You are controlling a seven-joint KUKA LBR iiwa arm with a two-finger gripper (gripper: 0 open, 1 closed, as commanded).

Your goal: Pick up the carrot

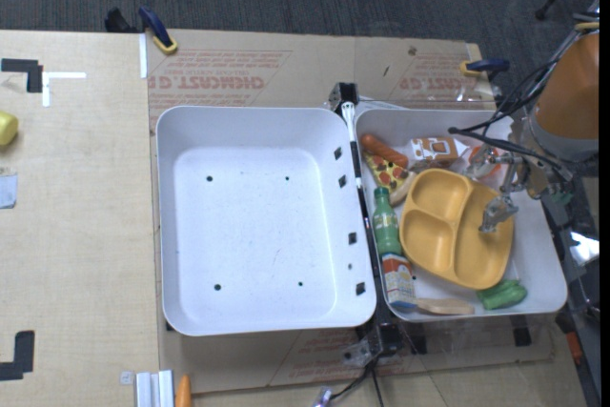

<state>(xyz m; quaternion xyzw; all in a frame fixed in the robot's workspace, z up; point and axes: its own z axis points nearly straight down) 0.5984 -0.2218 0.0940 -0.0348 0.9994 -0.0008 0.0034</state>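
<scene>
Camera view shows us, going left to right, the left bin (pixel 253 219) with nothing in it but its white floor, then the right bin (pixel 545 286) crowded with toy food. At that bin's near-left corner lies the carrot (pixel 383 149), an orange stick angled along the wall, just beside a pizza slice (pixel 388 174) and above a green bottle (pixel 386 226). A yellow divided plate (pixel 456 229) fills the middle, with a green vegetable (pixel 502 295) at its lower edge. Further right, the hand (pixel 498 213) hangs over the plate's right compartment, and we cannot tell how it is set. We judge the step to be the approach: nothing is grasped. Next, the hand must travel left across the plate, turn to straddle the carrot's narrow width, and descend without catching the pizza slice or the bin wall.
</scene>
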